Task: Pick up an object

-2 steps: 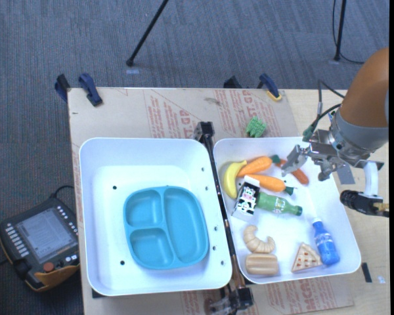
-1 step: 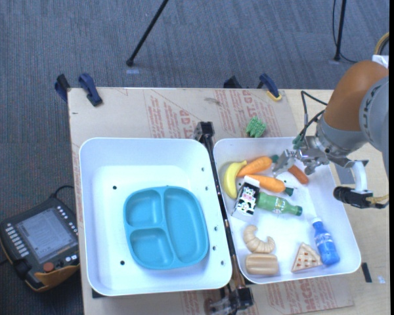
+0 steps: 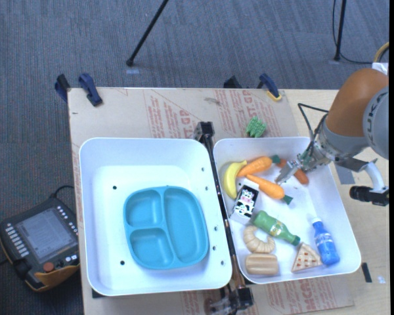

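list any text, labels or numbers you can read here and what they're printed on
Nothing reads clearly.
Cardboard sheet under the bins: red printed lettering and stripes, too blurred and skewed to quote.
Blue bottle: pale label, too small to read.
Green bottle: label illegible.
Black-and-white carton: a pattern, no legible words.
Handheld pendant on the floor: screen and buttons unreadable.
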`<state>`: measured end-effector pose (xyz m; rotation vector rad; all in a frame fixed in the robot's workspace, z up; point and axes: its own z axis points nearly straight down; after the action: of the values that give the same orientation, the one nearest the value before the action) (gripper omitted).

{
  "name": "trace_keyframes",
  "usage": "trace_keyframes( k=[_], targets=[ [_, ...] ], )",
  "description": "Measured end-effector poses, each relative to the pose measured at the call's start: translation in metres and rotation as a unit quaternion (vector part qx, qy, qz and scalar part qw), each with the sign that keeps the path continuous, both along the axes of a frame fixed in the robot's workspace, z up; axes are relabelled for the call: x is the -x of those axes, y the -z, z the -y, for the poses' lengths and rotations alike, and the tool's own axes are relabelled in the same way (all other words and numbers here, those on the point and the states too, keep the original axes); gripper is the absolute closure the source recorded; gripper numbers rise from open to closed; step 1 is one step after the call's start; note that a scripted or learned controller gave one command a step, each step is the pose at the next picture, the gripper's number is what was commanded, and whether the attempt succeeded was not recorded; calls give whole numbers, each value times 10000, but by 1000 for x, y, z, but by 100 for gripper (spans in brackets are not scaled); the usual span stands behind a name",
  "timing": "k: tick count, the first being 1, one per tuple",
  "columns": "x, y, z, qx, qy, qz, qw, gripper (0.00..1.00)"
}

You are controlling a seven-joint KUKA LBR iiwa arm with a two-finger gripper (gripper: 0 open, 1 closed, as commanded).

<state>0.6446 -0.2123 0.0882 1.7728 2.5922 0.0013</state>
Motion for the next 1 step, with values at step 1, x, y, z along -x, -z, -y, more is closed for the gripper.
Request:
trace_keyframes(
  k=[1],
  targets=[
    [-1,-11,0,-2,11,11,10000,100]
  ],
)
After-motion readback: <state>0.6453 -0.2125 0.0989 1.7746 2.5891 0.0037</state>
